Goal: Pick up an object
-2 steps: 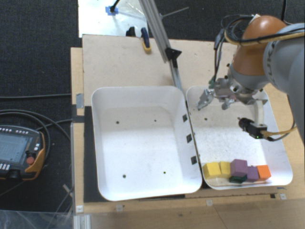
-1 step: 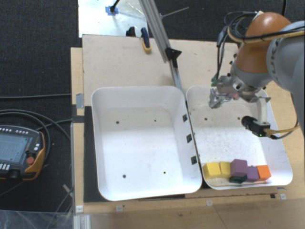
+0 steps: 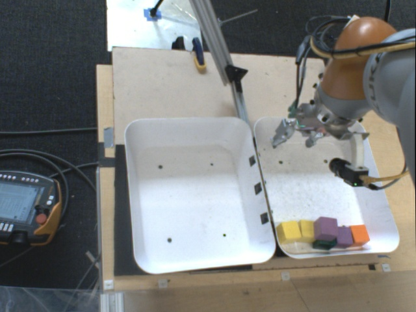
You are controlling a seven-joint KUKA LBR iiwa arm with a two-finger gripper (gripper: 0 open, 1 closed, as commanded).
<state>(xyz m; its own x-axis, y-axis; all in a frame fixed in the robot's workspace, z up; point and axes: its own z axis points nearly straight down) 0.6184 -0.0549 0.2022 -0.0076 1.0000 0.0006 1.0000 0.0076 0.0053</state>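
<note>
Gripper (image 3: 296, 135) above right bin's (image 3: 389, 221) far end, fingers spread, nothing between them. Coloured blocks (image 3: 323, 231) along near wall, well apart.

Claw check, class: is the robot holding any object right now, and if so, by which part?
Nothing is held. The claw hangs open over the far end of the right bin, with nothing between its fingers. The coloured blocks lie apart at that bin's near edge.

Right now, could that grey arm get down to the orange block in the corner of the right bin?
Probably yes. The gripper hangs over the far end of the right bin, and nothing lies on the open floor between it and the orange block. The bin's wall and the purple block crowd it, though.
</note>
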